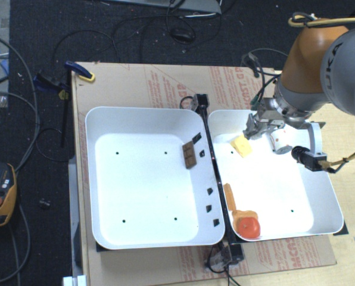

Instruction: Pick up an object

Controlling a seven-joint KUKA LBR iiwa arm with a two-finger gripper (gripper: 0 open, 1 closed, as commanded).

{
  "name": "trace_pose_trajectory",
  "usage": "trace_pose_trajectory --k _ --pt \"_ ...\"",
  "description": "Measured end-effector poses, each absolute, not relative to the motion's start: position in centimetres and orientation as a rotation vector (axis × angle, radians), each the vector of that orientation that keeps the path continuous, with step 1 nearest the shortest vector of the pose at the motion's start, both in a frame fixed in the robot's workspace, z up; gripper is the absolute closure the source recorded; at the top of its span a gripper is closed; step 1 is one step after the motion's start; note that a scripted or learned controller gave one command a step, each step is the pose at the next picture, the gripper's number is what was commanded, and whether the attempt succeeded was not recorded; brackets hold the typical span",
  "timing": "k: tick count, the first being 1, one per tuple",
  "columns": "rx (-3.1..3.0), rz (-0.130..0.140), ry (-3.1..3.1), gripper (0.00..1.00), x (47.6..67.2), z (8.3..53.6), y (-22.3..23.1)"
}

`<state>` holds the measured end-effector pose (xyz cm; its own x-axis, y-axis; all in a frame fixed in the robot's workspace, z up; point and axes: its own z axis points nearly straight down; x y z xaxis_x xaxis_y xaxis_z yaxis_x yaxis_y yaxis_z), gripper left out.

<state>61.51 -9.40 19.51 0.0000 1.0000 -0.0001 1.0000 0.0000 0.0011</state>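
Note:
In the right bin (308,219), near its back left corner, lies a small yellow block (242,146). My gripper (254,128) hangs just above and to the right of that block, very close to it; I cannot tell whether they touch. A red ball-like object (247,226) rests in the right bin's front left corner, and an orange stick (229,196) lies along the left wall just behind it. A brown block (190,155) lies in the left bin (106,159) near its right wall.
Several small black pieces (208,190) sit along the left bin's right wall. The arm's grey and orange wrist (311,58) rises over the right bin's back right. A black cable connector (308,157) hangs beside the gripper. Cardboard (165,82) lies under both bins.

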Motion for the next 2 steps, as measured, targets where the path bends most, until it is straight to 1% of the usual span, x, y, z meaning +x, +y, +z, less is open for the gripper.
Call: trace_pose_trajectory --k 1,2 --pt "2.220 0.004 2.218 1.00 60.9 25.1 -10.1" --pt "2.219 0.003 2.220 1.00 61.0 30.1 -10.1"
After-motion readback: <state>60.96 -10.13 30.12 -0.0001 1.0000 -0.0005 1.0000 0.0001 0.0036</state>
